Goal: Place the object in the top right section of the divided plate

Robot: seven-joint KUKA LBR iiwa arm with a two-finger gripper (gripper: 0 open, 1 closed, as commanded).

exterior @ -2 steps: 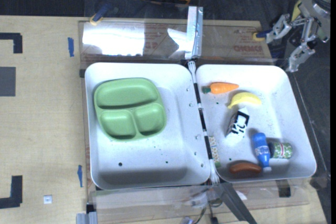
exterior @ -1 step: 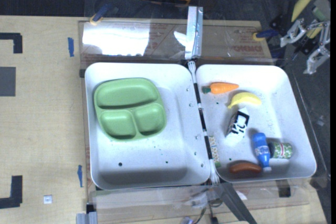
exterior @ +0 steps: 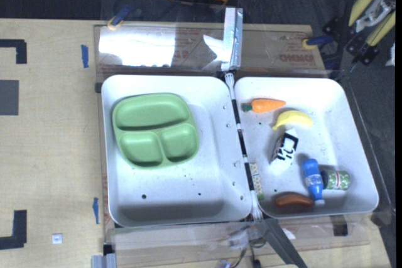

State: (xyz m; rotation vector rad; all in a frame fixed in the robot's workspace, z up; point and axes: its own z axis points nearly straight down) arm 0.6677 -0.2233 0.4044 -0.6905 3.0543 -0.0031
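**Camera view: candidate objects lying across the divider from the plate**

Nothing is sitting yet in the green divided plate (exterior: 151,111), which is resting in the left bin (exterior: 207,185). The carrot (exterior: 267,105), banana (exterior: 293,118) and blue bottle (exterior: 312,177) are waiting in the right bin (exterior: 333,110). With the arm reaching in from the right, these are probably lying nearer the gripper, with the plate beyond them. The carrot's long axis is running left-right. The gripper's opening cannot be told.
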